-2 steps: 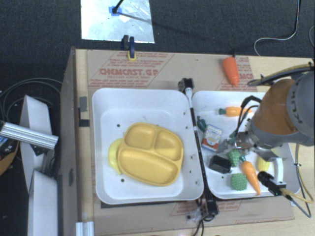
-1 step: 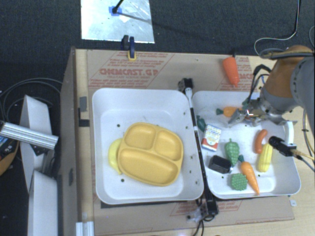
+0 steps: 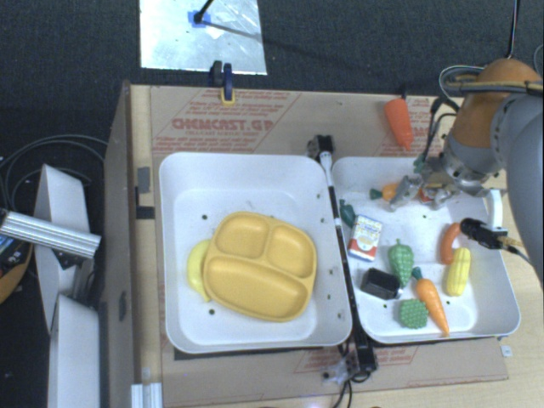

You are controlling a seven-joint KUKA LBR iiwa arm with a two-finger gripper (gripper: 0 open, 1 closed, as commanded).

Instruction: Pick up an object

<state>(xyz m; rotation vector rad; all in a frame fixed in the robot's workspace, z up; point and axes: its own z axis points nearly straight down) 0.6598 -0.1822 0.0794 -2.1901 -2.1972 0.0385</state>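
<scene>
Toy carrot (image 3: 432,300) near right bin's (image 3: 507,313) front rim, open floor mid-bin; jaws' state beyond telling

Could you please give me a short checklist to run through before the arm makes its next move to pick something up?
1. Claw is over the right bin, at its upper part: ok.
2. Something sits between the claw's fingers: cannot tell; a small orange piece lies just beside it.
3. Loose targets within the bin, such as the carrot, yellow corn and green pepper: ok.
4. Targets spaced apart for a clean grasp: not ok; the carrot touches the green knobbly piece, and the pepper crowds the black block.
5. Yellow divided tray rests flat in the left bin: ok.
</scene>
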